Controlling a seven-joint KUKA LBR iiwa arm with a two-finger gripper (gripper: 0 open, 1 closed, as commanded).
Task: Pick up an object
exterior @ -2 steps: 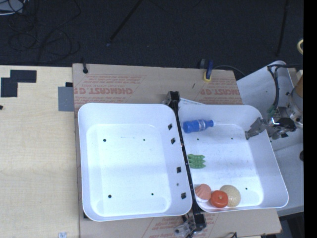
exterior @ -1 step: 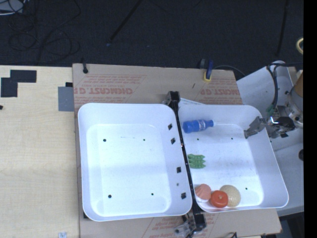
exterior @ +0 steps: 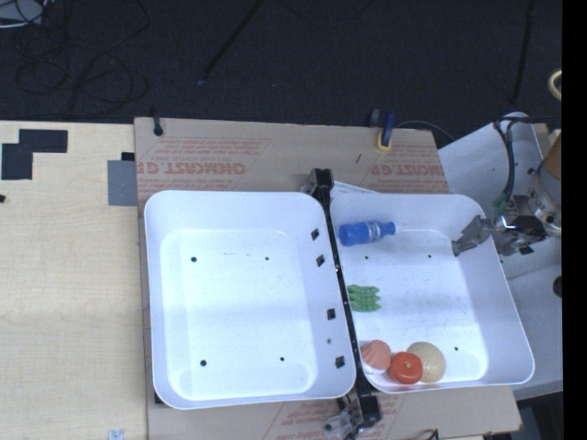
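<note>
White plastic made up the two shallow bins, which were set side by side on a sheet of printed cardboard (exterior: pixel 275 159) laid over the bench. The left bin (exterior: pixel 174 218) was seen with only small dark marks on its floor. The right bin (exterior: pixel 509 337) held all the objects. A blue bottle (exterior: pixel 366 233) with a white cap was laid on its side near the far left corner of that bin, its cap pointed toward the right. A small green item (exterior: pixel 363 298) was placed against the left wall, roughly midway along it. At the near edge three things were clustered together: a pinkish piece (exterior: pixel 375 354), a red round object (exterior: pixel 405 368) touching it, and a tan round object (exterior: pixel 428 359) just beside the red one.

The gripper (exterior: pixel 472 236) was positioned at the right bin's far right rim, reached in from the right, with cables visible behind it. Nothing was seen between its fingers; whether they were spread or closed could not be told from this view. The bottle was well apart from it, to its left.
</note>
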